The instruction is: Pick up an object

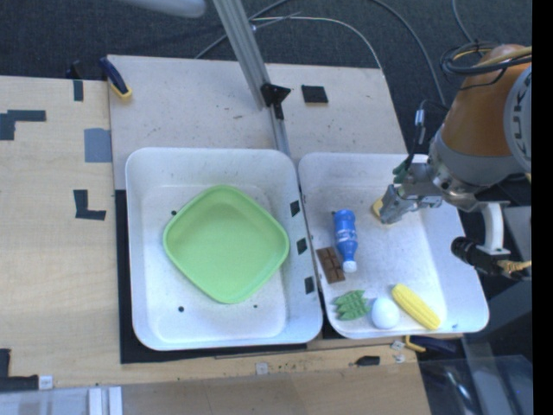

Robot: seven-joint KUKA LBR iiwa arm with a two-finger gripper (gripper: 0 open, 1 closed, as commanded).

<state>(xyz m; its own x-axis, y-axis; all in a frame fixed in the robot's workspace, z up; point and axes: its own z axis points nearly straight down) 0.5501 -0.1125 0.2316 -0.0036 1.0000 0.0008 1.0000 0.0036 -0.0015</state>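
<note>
Camera view. The bench top is pale wood-grain board carrying grey tape marks (97, 145) toward its left edge; a speckled off-white panel (199, 102) lies under the two bins, and dark carpet (363, 7) with looping cables (346, 33) runs behind it. A slanted metal post (246, 46) crosses the panel and ends at a black bracket (275, 95) near the seam between the bins.

The left bin (143, 232) holds a light-green square plate (226, 244), lying flat near its centre.

The right bin (462, 305) holds five objects. A blue bottle (345, 236) with a white cap lies near the bin's left wall, cap toward the front. A brown chocolate bar (330, 264) lies just beside it, close to the cap end. At the front edge sit a green leafy piece (350, 304), a white egg (384, 313) touching it, and a yellow corn cob (416, 306) just right of the egg.

The gripper (389, 207) is positioned over the upper part of the right bin, right of the bottle and apart from it. Nothing is seen between its fingers; whether they are apart or together cannot be determined.
</note>
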